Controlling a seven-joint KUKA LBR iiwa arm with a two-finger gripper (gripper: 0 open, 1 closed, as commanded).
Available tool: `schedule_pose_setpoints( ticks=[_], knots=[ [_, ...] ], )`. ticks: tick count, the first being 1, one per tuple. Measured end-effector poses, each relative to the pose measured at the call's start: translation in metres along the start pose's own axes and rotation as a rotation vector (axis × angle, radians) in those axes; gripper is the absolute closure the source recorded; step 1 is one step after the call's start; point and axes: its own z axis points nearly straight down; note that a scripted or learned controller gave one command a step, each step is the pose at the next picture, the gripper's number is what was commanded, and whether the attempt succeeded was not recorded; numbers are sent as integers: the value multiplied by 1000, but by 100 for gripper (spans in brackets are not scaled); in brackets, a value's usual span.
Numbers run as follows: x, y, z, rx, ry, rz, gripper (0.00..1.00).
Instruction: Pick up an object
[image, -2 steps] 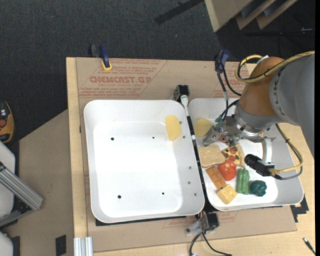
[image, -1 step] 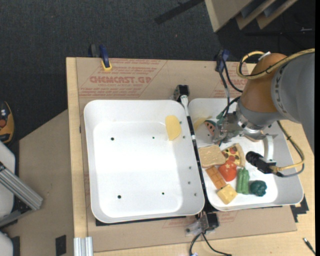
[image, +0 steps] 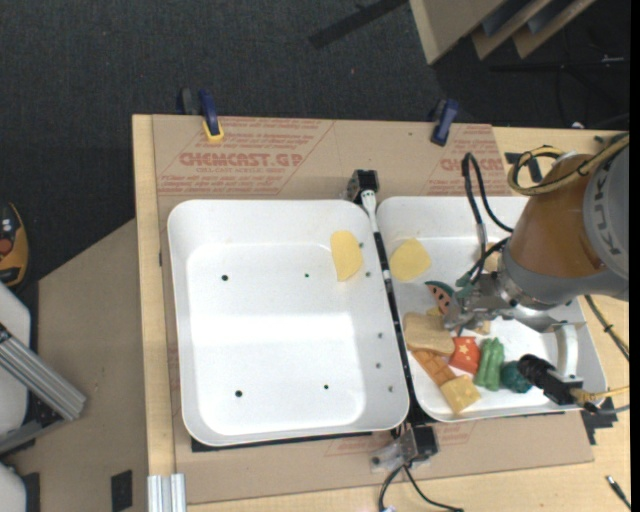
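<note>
Tool (image: 468, 308) low in the right shallow white bin (image: 440, 215), over the toy pile; can't tell its grip state, fingers too dark and small. Just beside: red block (image: 465, 354), green ridged piece (image: 490, 364), tan wedges (image: 432, 345). Grey arm with orange band (image: 560, 240) hides the bin's right side. Pale yellow disc (image: 410, 260) near divider; yellow oval piece (image: 347, 256) in left white bin (image: 270, 400).

- Above the gripper (image: 462, 308), the arm (image: 560, 250) swells into a broad orange-brown band.
- Beyond the band, a grey shell carries part of a dark printed letter.
- Just behind the gripper, a rounded grey wrist housing joins small, dark metal parts.
- Black and yellow cables (image: 500, 190) loop up past the band.
</note>
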Motion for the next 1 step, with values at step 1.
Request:
schedule_pose_setpoints(
  ticks=[1],
  knots=[
    [-6, -42, 3, -2, 0, -1, 100]
  ],
)
